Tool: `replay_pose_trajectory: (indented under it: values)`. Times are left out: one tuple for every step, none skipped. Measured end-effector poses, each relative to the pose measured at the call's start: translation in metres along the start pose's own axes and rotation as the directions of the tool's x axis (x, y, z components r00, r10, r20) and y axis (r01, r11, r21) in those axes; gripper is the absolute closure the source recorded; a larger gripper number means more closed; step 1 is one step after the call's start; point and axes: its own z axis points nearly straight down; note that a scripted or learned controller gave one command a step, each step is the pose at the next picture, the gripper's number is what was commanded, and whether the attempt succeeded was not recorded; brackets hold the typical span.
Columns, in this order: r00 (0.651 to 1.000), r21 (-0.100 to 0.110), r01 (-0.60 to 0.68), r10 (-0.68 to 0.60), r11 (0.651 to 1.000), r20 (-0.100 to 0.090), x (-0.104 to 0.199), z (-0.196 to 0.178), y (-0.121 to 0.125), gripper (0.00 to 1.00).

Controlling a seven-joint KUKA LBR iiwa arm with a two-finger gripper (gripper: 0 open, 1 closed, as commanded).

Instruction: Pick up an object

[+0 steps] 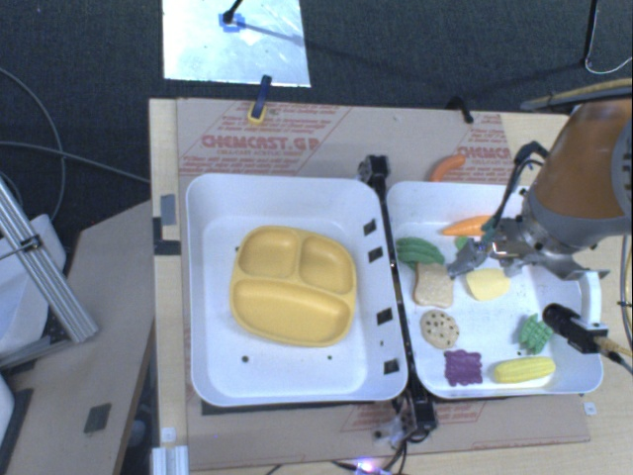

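Toast slice (432,286) | hand (473,257) just above-right of it | finger spread: cannot tell | holding nothing visible

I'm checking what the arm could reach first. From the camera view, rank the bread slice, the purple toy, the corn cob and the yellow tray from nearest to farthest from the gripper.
Measured from the gripper:
1. Bread slice, just below and left of it in the right bin.
2. Purple toy, at that bin's near edge.
3. Corn cob, near-right corner; close to the purple toy's distance.
4. Yellow tray, in the left bin.
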Motion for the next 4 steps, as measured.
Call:
replay_pose_trajectory:
  values:
    - [1.0, 0.01, -0.009, 0.009, 1.0, 0.0, -0.054, 0.099, -0.046, 0.0]
    - [1.0, 0.0, -0.006, 0.006, 1.0, 0.002, -0.102, 0.104, -0.053, 0.0]
    - [1.0, -0.003, -0.002, 0.002, 1.0, 0.001, -0.099, 0.093, -0.051, 1.0]
    - [1.0, -0.001, 0.001, -0.001, 1.0, 0.001, -0.096, 0.105, -0.045, 1.0]
